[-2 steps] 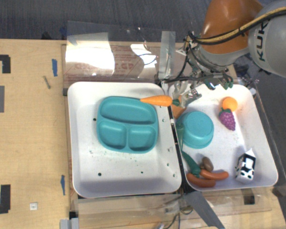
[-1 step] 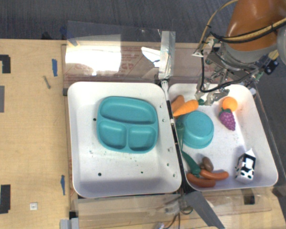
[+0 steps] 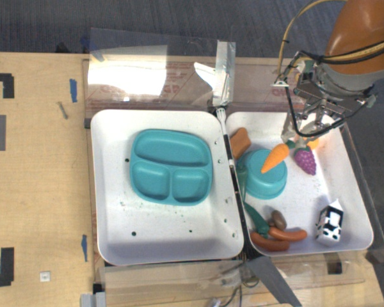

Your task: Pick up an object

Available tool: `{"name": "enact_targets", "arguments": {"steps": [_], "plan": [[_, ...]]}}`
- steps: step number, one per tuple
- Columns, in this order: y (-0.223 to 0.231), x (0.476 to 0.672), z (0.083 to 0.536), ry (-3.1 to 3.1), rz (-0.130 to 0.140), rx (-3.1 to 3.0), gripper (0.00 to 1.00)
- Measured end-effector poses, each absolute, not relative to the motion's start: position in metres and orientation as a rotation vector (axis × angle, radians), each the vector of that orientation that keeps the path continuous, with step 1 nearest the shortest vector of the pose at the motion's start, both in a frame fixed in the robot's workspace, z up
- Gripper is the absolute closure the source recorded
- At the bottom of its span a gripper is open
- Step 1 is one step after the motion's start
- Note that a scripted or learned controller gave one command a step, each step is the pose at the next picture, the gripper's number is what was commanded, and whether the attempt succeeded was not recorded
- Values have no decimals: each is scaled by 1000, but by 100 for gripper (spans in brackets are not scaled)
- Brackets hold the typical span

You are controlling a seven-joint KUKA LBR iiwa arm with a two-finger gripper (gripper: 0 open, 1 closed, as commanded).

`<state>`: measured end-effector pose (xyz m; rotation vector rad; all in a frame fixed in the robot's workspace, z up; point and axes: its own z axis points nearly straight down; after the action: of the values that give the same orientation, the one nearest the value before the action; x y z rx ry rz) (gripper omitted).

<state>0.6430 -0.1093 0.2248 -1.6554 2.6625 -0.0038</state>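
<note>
My gripper (image 3: 303, 134) hangs over the back of the right bin (image 3: 355, 190), its fingers spread and nothing between them. Just below it lie a bunch of purple grapes (image 3: 305, 160) and an orange carrot (image 3: 274, 158). The carrot rests across the rim of a teal bowl (image 3: 265, 176). A small orange piece (image 3: 314, 144) shows beside the right fingertip.
The right bin also holds a brown piece (image 3: 239, 141) by the divider, a black-and-white cow toy (image 3: 331, 224) at front right, and a sausage (image 3: 279, 236) with a green item (image 3: 256, 220) at the front. A teal divided plate (image 3: 171, 166) sits in the left bin (image 3: 109, 190).
</note>
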Motion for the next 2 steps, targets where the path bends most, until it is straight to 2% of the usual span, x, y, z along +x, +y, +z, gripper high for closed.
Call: {"name": "enact_targets", "arguments": {"steps": [1, 2], "plan": [[-108, 643, 224, 2661, -1, -1658, 0], [-113, 601, 130, 2518, -22, -1850, 0]]}}
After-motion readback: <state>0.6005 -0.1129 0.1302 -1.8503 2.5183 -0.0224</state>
